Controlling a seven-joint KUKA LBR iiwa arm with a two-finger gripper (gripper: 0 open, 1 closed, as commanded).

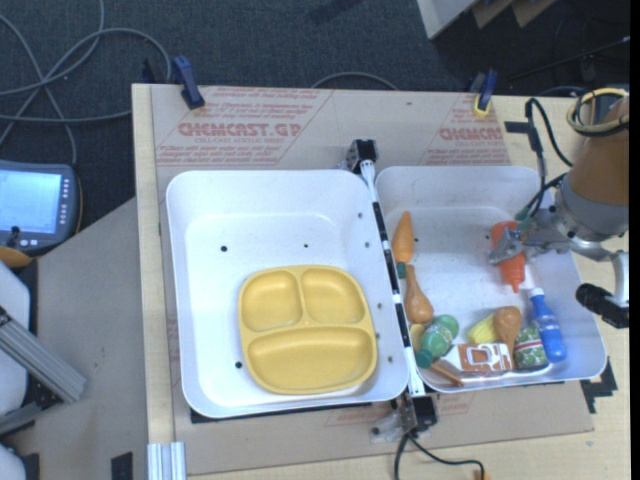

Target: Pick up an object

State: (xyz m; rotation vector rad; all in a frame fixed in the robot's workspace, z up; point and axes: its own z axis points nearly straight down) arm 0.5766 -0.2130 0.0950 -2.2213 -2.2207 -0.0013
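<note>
Nearest the camera: the clutter along the front of the right bin (pixel 470 183). A green ball-shaped item (pixel 437 334) sits at the front left, a flat white and brown packet (pixel 484 359) just beside it, a yellow piece (pixel 483 328) and an orange-brown rounded item (pixel 508 322) behind that, and a blue bottle (pixel 546 325) lying tilted toward the right wall. All packed close, several touching.

Left bin (pixel 200 228) holds 1 yellow 3-compartment tray (pixel 306 328), set toward its front.

Farther back in the right bin, 2 orange-brown elongated pieces lie along the left wall: the lower one (pixel 415 300) and the upper one (pixel 402 237), end to end.

My end effector (pixel 508 255) is down over the right bin's mid-right area, by a small orange-red object (pixel 512 268). Cannot tell how far my fingers are open, or whether that object is actually between them.

Tabletop (pixel 300 118) beyond the bins is printed board, with 2 blue clamps on its far edge: left (pixel 186 80), right (pixel 485 90).
</note>
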